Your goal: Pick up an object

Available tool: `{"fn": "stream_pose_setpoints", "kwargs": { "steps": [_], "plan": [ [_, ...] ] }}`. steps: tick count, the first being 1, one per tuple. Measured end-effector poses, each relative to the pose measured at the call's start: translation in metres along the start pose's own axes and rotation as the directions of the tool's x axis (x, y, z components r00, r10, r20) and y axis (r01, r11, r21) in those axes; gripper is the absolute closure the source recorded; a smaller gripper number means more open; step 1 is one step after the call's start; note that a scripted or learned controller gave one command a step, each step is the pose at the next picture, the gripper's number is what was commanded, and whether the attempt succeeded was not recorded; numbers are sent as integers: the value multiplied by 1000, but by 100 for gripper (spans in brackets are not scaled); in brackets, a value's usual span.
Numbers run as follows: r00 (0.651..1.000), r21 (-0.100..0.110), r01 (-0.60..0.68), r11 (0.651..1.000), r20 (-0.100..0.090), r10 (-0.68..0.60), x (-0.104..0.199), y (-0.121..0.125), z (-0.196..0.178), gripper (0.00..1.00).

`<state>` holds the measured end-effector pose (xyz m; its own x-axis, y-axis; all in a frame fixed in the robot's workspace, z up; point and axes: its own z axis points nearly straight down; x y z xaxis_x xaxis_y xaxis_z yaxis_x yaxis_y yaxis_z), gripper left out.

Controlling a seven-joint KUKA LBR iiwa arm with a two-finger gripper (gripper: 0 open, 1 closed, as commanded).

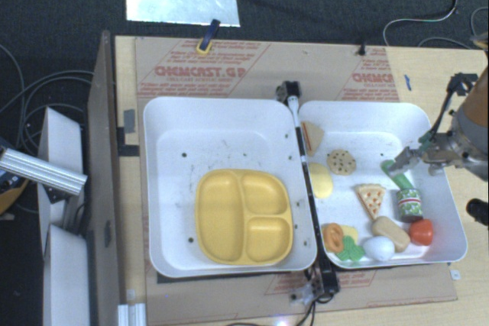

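Nearest the camera, a yellow divided plate (244,216) lies in the left bin (172,133). Toy food fills the right bin (367,122): a cookie (341,161), pizza slice (371,199), white egg (377,248), tomato (422,231) and small can (408,202). From the right, the claw (397,163) hovers just above the can; whether it is open or closed I cannot tell

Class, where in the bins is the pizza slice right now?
The pizza slice lies in the right bin, below the cookie and left of the small can.
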<state>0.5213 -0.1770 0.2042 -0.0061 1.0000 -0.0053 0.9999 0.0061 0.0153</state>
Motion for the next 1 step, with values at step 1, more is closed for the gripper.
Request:
{"fn": "stream_pose_setpoints", "kwargs": {
  "steps": [1],
  "plan": [
    [1000,20,1,1000,-8,0,35,14,122,0]
  ]
}}
